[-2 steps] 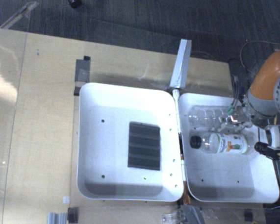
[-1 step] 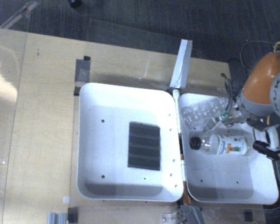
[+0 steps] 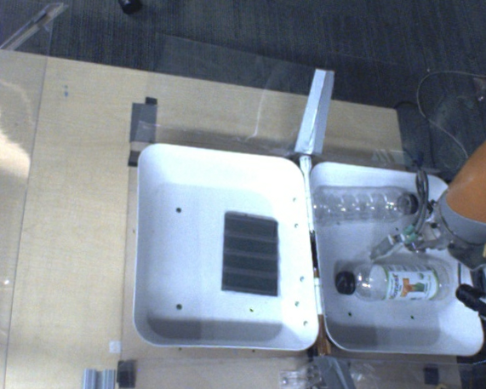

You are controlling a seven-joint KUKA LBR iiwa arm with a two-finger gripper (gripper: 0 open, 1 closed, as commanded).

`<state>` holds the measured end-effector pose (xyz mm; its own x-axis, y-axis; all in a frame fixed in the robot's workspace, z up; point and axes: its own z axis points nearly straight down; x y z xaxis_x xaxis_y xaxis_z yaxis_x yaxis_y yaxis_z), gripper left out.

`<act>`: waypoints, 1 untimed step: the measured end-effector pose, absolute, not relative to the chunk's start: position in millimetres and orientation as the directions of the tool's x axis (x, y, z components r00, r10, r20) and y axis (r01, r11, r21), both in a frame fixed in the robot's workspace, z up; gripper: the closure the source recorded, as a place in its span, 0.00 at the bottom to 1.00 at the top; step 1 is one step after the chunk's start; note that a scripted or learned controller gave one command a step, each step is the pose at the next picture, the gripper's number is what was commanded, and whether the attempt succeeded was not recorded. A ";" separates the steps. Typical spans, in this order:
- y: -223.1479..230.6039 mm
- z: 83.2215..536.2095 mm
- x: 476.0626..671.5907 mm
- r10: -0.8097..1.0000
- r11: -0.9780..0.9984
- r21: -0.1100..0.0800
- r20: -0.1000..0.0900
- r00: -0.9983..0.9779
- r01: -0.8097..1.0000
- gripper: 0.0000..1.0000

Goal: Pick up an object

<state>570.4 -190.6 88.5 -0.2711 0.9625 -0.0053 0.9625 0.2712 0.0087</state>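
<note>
Two bottles lie in the right bin. A clear bottle with a black cap and a green and orange label rests on its side near the middle, cap pointing left. A second clear, ribbed bottle lies along the back wall. My gripper hangs at the end of the grey and orange arm, just above the labelled bottle's upper edge and in front of the ribbed bottle's right end. Nothing is visibly held in it.
The left bin holds a dark ribbed rectangular block near its middle. A metal post stands behind the seam between the bins. A clear panel covers the bench's left side. Cables run at the right and bottom edges.
</note>
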 end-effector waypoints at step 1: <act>-205.2 83.6 633.4 0.976 0.216 -0.017 0.007 -0.216 0.976 0.00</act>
<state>633.4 -205.2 83.6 -0.2160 0.9764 0.0075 0.9762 0.2161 -0.0166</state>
